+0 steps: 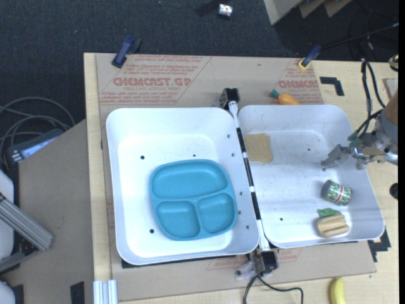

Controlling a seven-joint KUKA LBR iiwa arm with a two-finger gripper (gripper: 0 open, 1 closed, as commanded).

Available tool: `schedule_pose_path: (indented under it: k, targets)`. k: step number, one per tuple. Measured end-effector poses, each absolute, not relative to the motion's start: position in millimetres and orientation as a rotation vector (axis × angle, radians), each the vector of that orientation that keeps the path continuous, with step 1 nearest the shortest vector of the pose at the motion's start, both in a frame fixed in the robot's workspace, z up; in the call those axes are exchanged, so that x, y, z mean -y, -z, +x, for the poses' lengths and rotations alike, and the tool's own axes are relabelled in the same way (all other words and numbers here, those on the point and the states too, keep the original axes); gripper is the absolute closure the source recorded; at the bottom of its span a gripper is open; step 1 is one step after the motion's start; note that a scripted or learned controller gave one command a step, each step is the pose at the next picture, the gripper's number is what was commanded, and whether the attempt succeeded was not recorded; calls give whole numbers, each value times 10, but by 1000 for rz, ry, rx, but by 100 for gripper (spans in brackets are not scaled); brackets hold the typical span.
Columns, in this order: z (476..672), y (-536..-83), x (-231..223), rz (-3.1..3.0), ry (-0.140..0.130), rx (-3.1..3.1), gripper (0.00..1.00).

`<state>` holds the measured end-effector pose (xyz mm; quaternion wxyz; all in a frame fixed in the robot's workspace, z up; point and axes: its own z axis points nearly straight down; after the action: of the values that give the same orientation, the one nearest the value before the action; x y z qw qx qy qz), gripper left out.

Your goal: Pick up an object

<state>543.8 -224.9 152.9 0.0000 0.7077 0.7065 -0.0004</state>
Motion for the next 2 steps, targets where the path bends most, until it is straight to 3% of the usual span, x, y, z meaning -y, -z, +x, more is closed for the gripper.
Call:
schedule_pose_path:
  k: [1,2]
  targets:
    - [5230,-841,1873,2222,1,-2223,0]
    - [5922,-999,2207,2219,-7,-2227,0]
